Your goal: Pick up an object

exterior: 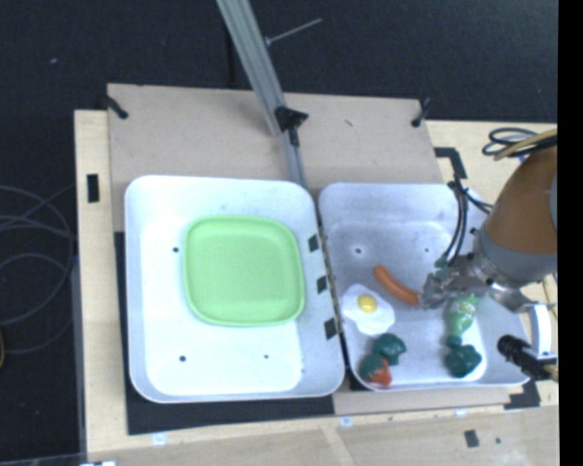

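— Dark floor all round; pale table (389, 144) bearing two white bins side by side. Left bin (155, 357): just a green plate (243, 270) near its middle.

— And the right bin (389, 212)?

— Toy food crowded toward its near edge. Orange sausage (396, 284) at mid-floor, fried egg (368, 309) close to the wall shared with the left bin, a green and red piece (381, 353) at the near left corner, a dark green piece (462, 359) at the near right corner, a paler green piece (459, 316) just above it.

— End effector?

— Low over the right bin, at (443, 289), between sausage and pale green piece, near both. Too dark and small to judge the opening; cannot tell. Nothing visibly held.

— Step in hand, then?

— Probably the descent or the closing for a grasp, pick not yet made. Sausage's right end or the pale green piece likeliest as target; hard to say which.

— Next move?

— Centring over one item only, closing firmly, then lifting straight up, clear of the bin's right wall and the neighbours.
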Motion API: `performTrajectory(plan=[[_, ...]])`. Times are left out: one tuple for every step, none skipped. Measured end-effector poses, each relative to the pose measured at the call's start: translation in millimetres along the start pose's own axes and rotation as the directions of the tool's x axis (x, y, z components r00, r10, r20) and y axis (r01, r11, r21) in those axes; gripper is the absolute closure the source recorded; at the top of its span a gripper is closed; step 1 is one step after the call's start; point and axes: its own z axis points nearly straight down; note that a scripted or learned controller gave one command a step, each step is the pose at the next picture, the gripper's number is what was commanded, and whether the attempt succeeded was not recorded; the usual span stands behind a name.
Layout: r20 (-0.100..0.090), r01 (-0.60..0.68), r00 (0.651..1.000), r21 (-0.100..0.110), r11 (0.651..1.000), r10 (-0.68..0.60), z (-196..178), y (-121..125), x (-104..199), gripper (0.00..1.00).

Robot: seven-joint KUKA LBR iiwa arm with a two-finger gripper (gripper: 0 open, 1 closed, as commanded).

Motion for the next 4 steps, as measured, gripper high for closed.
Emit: performTrajectory(plan=[[0.001, 0.002, 1.0, -0.003, 1.0, -0.002, -55, 8, 7, 1.0], [0.001, 0.002, 1.0, -0.002, 1.0, -0.002, -98, 8, 9, 1.0], [0.001, 0.002, 1.0, -0.001, 1.0, -0.002, -127, 9, 9, 1.0], [0.0, 0.005, 1.0, 0.001, 1.0, -0.005, -132, 6, 54, 1.0]])
